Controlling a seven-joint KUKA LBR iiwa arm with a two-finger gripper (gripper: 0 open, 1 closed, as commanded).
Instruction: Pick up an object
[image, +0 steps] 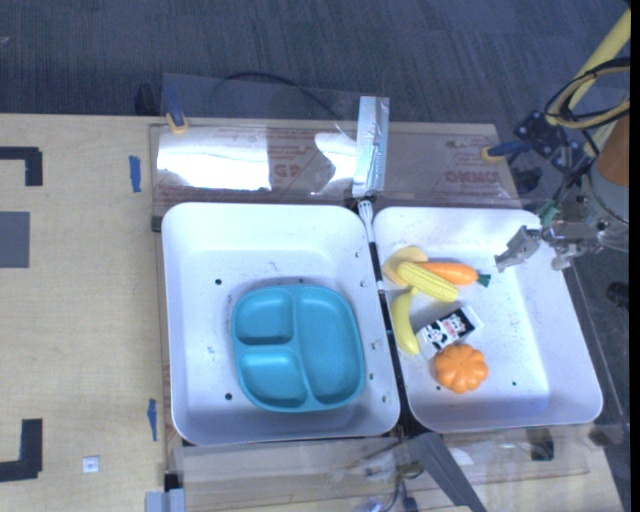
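The right bin (560, 390) holds several toys near its left wall. A yellow corn cob (422, 279) lies across an orange carrot (452, 272). Below them a yellow banana (403, 322) runs along the wall, beside a small black-and-white carton (448, 329). An orange pumpkin (460, 368) sits nearest the front. My gripper (528, 244) hangs over the bin's far right corner, to the right of the carrot and apart from all the toys. Nothing shows in its grasp.
The left bin (190, 250) bears a blue divided plate (297, 346). A shiny metal strip (371, 145) stands behind the wall between the bins. Cables (570, 95) and the arm's body crowd the far right edge.
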